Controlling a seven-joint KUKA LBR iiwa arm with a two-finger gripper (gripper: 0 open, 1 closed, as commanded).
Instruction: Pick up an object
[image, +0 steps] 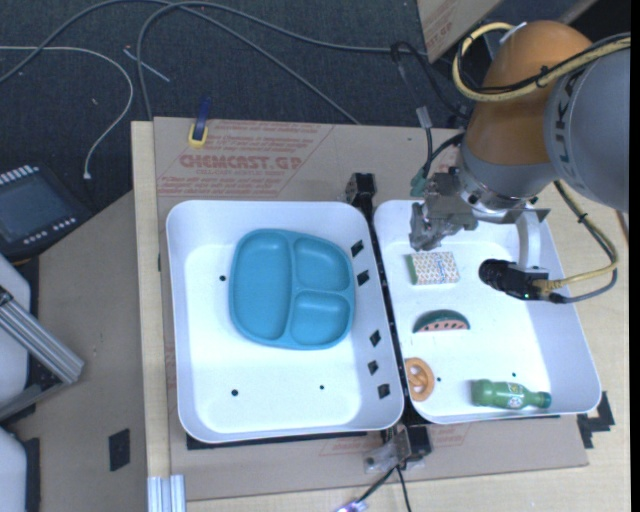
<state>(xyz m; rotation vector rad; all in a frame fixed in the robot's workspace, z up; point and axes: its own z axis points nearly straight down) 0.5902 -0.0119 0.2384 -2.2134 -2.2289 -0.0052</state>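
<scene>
While the hand (428, 232) hangs low over the far part of the right bin (565, 345), we see a small white speckled box (433, 267) lying flat on the bin floor just beside it, on the side nearer the camera. We cannot tell whether the hand is released or clenched, and we see nothing held in it. Nearer the camera in the same bin lie a watermelon slice (441, 322), a brown pretzel (418, 377) by the near left corner, and a green bottle (510, 395) on its side along the near wall. Across the divide, the left bin (200, 400) holds a blue divided plate (292, 289). Both bins rest side by side on the tabletop (148, 300).
</scene>
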